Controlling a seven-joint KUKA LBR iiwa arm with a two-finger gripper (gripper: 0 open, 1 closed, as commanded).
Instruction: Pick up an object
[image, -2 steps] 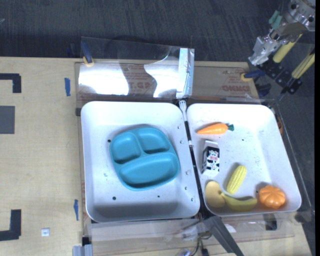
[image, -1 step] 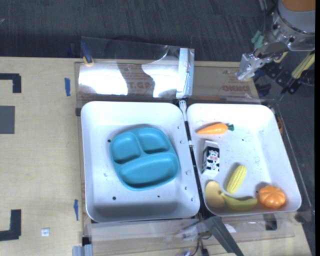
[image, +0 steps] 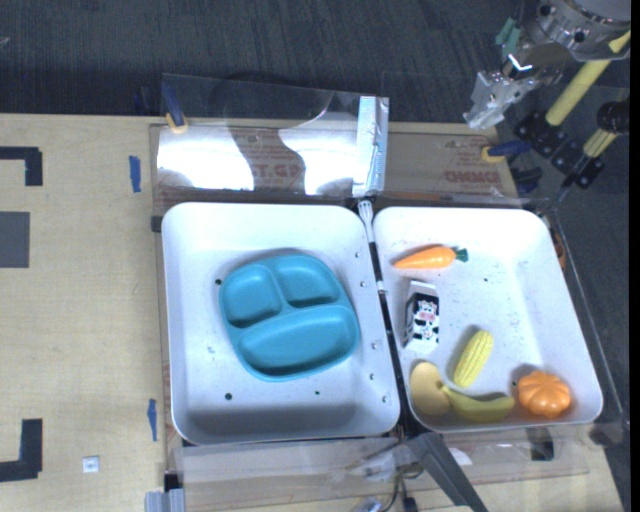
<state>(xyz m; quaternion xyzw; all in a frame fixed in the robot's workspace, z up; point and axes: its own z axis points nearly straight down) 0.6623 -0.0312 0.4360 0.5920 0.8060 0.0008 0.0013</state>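
The right bin (image: 520, 240) holds an orange carrot (image: 428, 257) near its far left, a small black-and-white carton (image: 424, 315) below it, and a yellow corn cob (image: 472, 357) toward the middle. A yellow banana (image: 455, 398) and a small orange pumpkin (image: 544, 394) lie along the near wall. My gripper (image: 497, 88) hangs well beyond the far edge of the right bin, high at the top right, apart from every object and with nothing seen in it.
The left bin (image: 190, 250) carries a blue divided plate (image: 288, 313). A clear plastic sheet and cardboard (image: 270, 150) sit behind the bins. Yellow and black arm parts (image: 575, 100) crowd the top right corner.
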